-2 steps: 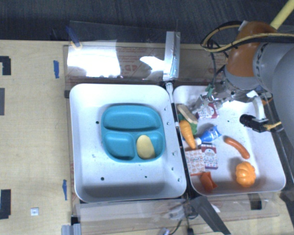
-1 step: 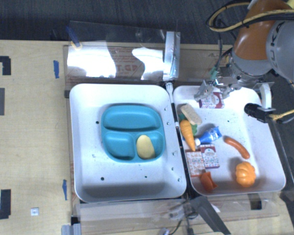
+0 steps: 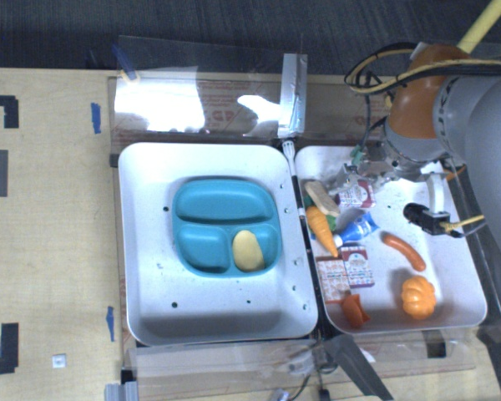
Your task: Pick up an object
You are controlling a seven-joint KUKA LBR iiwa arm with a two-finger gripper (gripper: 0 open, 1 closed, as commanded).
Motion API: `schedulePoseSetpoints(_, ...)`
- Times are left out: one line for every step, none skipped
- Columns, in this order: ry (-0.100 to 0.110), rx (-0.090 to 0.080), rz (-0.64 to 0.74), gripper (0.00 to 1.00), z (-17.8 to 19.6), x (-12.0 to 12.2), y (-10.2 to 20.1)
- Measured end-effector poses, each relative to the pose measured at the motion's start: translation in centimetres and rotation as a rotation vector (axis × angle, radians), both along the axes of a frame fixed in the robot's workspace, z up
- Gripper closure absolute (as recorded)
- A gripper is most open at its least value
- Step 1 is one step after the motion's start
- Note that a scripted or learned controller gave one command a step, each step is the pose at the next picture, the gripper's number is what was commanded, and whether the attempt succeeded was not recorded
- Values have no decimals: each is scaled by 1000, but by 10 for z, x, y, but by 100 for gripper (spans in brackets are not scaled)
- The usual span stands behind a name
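Observation:
My gripper [image 3: 361, 172] hangs low over the back of the right bin [image 3: 459, 267], just above a red-and-white packet [image 3: 356, 195]. Close to its left lies a beige wedge [image 3: 321, 197]. Below that sit an orange carrot [image 3: 321, 229] and a blue-and-silver pack [image 3: 354, 225]. A red sausage [image 3: 403, 251] and a small orange pumpkin [image 3: 418, 296] lie toward the bin's front right. Two small red-and-white cartons [image 3: 344, 273] and a red cup [image 3: 354, 309] rest at the front left. I see nothing held by the gripper.
The left bin [image 3: 142, 249] holds a blue divided tray [image 3: 217, 215] with a yellow egg-shaped piece [image 3: 248, 250] in its front right compartment. A wall divides the two bins. The grey arm reaches in from the upper right.

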State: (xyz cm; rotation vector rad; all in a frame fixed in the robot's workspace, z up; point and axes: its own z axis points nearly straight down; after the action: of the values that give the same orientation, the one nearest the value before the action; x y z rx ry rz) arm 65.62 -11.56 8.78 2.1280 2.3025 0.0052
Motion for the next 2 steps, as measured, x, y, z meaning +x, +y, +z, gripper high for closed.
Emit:
schedulePoseSetpoints(-5, 2, -32, 100, 103, -3, 45)
schedulePoseSetpoints(-7, 1, -38, 100, 5, 7, 15)
